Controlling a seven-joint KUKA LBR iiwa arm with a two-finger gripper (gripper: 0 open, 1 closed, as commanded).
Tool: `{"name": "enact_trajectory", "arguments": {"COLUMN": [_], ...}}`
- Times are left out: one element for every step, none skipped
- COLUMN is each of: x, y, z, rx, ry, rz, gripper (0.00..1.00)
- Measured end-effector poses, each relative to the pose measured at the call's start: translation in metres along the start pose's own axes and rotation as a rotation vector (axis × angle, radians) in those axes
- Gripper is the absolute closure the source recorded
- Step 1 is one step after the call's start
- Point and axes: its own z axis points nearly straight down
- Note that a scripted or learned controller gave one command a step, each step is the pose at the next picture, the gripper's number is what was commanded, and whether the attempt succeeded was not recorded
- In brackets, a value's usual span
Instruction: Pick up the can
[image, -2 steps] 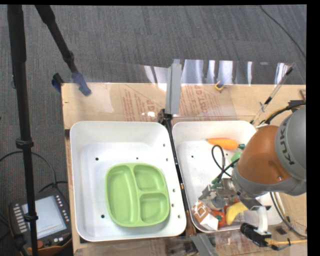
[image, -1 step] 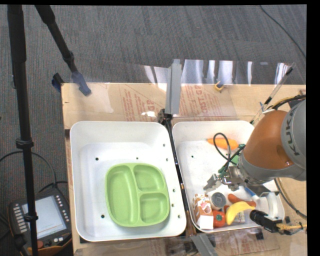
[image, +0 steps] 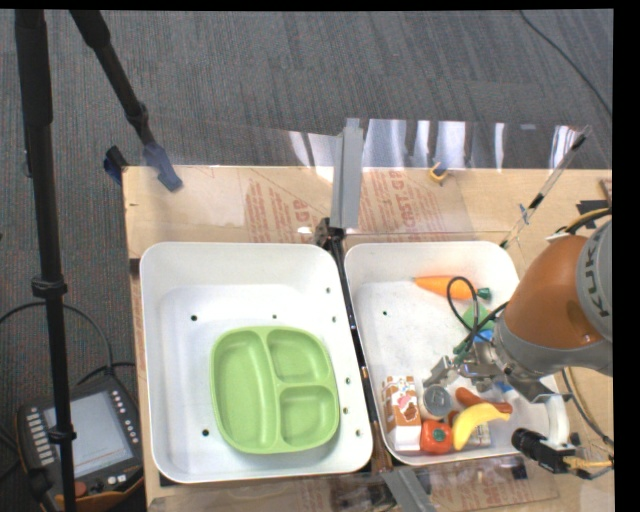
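Camera view: plate (image: 274, 400) in left bin (image: 170, 280); pincer (image: 452, 372) state unclear over can (image: 436, 401).

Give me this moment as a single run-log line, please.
arm: low over right bin | gripper: beside can, grasp unconfirmed | can: in bin among banana, carton | left bin: green tray

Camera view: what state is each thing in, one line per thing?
Can: on its side in the right bin, not lifted.
Gripper: low in the right bin, beside the can.
Carrot: lying flat near the far wall.
Banana: lying near the front wall.
Green tray: flat in the left bin.
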Motion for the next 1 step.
{"name": "enact_trajectory", "arguments": {"x": [0.0443], "y": [-0.0018], "z": [-0.0004], "rx": [-0.002], "ry": [-0.003], "rz": [0.128], "gripper": [0.0]}}
